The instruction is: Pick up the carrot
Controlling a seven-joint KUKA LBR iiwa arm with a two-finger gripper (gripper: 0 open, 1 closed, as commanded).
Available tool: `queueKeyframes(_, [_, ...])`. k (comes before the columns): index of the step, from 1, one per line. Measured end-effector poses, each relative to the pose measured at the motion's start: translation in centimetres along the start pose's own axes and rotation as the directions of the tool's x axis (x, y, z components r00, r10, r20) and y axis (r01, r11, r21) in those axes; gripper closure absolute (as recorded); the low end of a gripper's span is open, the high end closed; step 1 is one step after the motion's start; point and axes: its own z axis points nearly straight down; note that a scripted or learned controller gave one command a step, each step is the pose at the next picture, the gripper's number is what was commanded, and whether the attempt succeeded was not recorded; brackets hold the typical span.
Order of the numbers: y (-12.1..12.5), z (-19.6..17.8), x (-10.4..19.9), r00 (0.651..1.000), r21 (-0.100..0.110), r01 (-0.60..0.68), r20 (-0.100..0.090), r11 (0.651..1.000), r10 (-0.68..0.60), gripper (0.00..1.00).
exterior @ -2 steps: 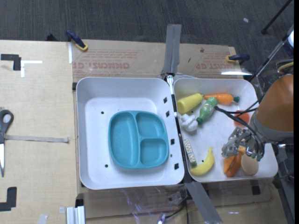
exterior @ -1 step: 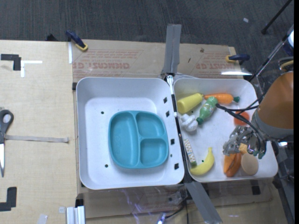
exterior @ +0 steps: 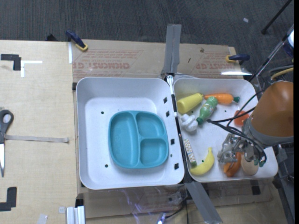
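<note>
The gripper (exterior: 232, 154) hangs low in the right bin (exterior: 212, 180), in the lower right of the frame, above a small orange piece (exterior: 231, 168) and beside a beige one (exterior: 250, 167). Cables and metal parts cover the jaws, so I cannot tell if they are wide or narrow.

The banana (exterior: 204, 165) lies just to the left. A thin packet (exterior: 189, 152) with print too small to read lies along the bin's left wall.

The carrot (exterior: 219, 98), orange with a green end, lies further up, near the far wall of this bin. It sits between the yellow toy (exterior: 188, 102) and the corner, with the green bottle (exterior: 206, 110) just beside it. In my judgement a good grasp comes down across its middle, with the jaws set across the carrot and away from the bottle.

At the top of the frame the cardboard (exterior: 110, 62) on the counter carries red writing, upside down; I cannot read it surely.
</note>
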Motion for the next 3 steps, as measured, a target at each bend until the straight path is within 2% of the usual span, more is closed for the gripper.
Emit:
queueKeyframes(1, [0.0, 0.0, 0.0, 1.000, 0.000, 0.000, 0.000, 1.000, 0.000, 0.00])
queueKeyframes(2, [-1.4, 0.0, -0.2, 0.961, 0.000, -0.277, 0.002, 0.961, 0.277, 0.00])
queueKeyframes(3, [-1.4, -1.0, -0.5, 0.962, -0.002, -0.274, 0.007, 0.962, 0.274, 1.00])
